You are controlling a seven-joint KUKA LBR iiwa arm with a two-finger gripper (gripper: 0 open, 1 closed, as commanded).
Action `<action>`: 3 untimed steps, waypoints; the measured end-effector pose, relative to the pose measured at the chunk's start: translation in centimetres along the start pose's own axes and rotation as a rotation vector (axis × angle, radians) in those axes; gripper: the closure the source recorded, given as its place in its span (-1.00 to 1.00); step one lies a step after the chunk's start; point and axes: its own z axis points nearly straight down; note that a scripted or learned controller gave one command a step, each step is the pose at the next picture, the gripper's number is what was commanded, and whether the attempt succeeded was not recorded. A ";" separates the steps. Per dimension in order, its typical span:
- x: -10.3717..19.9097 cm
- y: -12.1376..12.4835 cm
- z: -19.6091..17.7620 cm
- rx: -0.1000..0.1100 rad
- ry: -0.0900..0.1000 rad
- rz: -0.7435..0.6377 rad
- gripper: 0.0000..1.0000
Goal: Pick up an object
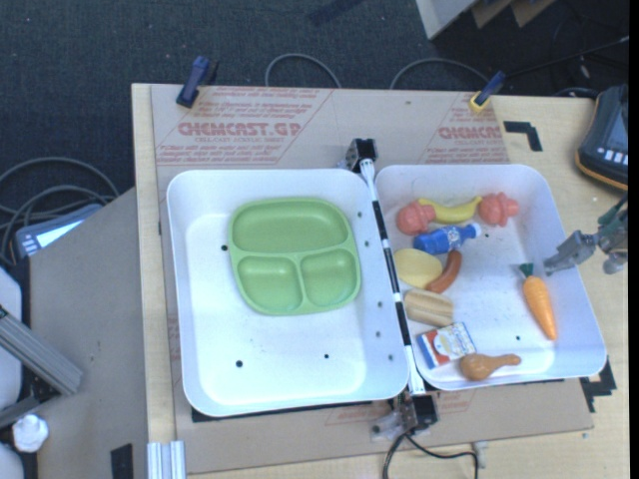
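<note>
Our grey two-finger gripper (561, 257) hovers at the right white bin's (574, 352) edge, finger state unclear. The orange plastic carrot (540, 305) lies just below it, likely the target.

Bright, even light; slightly soft focus

One fixed camera looks down at a slant from above on both white bins (200, 297).
</note>
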 end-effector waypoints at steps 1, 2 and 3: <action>6.9 -1.1 16.5 -0.001 0.000 -0.001 -1.00; 11.7 5.0 16.3 -0.012 -0.015 0.007 -1.00; 11.7 8.8 16.3 -0.006 -0.013 0.005 -1.00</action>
